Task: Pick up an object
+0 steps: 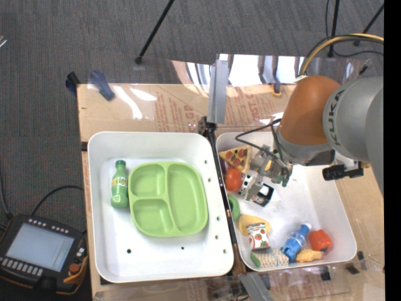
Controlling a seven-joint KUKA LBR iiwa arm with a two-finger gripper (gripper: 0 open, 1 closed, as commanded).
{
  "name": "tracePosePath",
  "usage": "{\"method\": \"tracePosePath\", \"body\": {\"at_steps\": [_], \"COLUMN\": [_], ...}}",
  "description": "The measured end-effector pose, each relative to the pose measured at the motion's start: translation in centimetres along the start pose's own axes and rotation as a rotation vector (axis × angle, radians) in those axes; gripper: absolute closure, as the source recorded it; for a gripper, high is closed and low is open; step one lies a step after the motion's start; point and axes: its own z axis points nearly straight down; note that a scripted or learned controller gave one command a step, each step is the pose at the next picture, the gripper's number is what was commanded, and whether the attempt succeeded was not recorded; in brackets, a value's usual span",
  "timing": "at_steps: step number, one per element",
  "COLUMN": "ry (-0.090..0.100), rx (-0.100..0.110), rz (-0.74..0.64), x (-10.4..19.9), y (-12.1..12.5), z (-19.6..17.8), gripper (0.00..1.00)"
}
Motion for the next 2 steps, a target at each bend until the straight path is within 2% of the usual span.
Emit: {"method": "tracePosePath", "body": {"at_steps": [1, 2], "ry": [0.001, 0.0], "rx": [0.0, 0.0], "rz": [0.018, 0.14], "x": [6.9, 0.6], "y": [-2.3, 1.4], "z": [0.0, 0.0], "gripper": [0.0, 0.0]}}
